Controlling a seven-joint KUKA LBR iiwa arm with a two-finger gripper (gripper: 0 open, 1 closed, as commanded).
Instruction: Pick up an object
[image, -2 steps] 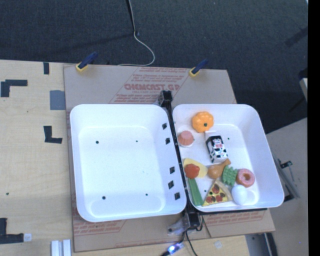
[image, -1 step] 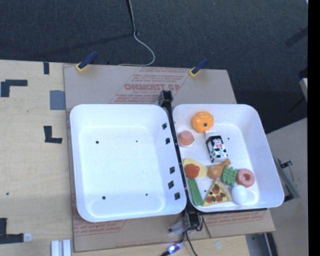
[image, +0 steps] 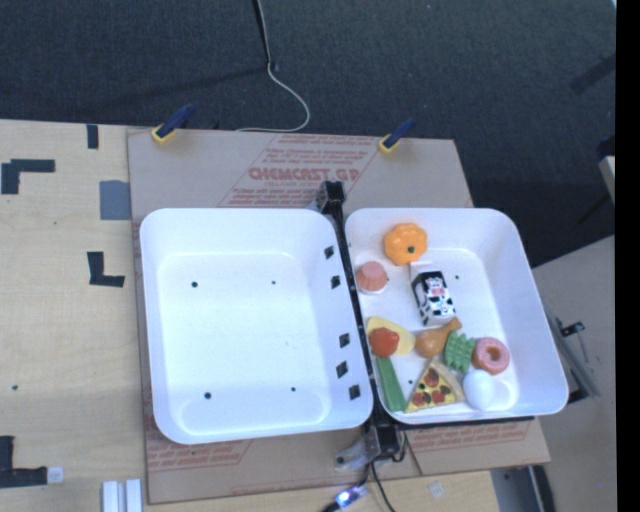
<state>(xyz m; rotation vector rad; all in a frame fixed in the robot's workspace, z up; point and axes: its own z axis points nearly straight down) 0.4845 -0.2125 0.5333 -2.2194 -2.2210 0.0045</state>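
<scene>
Toys crowded the right bin (image: 520, 262): an orange pumpkin (image: 405, 243), a cow-print carton (image: 432, 297), a pizza slice (image: 436, 388). Whether the tool was apart or together could not be told.

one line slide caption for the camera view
Toy foods cluster in the right bin beside the left bin.

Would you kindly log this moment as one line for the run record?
right bin: toy foods clustered, including orange pumpkin, pizza slice, pink donut | left bin | nothing lifted
</scene>
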